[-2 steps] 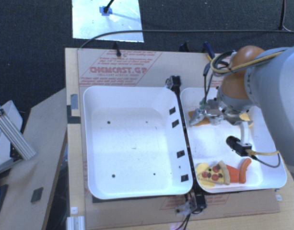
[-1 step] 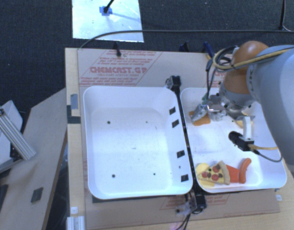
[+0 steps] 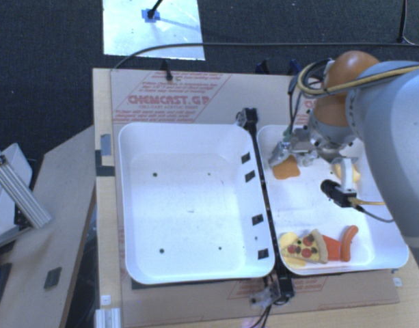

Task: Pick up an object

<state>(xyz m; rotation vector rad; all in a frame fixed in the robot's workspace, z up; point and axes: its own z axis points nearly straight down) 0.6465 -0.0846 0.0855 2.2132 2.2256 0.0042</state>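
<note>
arm (image 3: 394, 115) covers right bin's (image 3: 380, 255) far corner (yellow item (image 3: 350, 174) half-hidden).

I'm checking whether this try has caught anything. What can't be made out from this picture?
- Gripper: too small and blurred in the camera view to tell its state, or whether the orange piece below it is grasped.
- Yellow object: partly hidden by the arm.
- Right bin: its far right part is covered by the arm.

You've got two white bins, the left bin (image 3: 137, 183) and the right bin (image 3: 394, 251). In the right one: one pizza slice (image 3: 306, 247), one red sausage (image 3: 347, 241), one orange wedge-shaped piece (image 3: 286, 169), and one yellow item (image 3: 350, 174), partly hidden.
</note>
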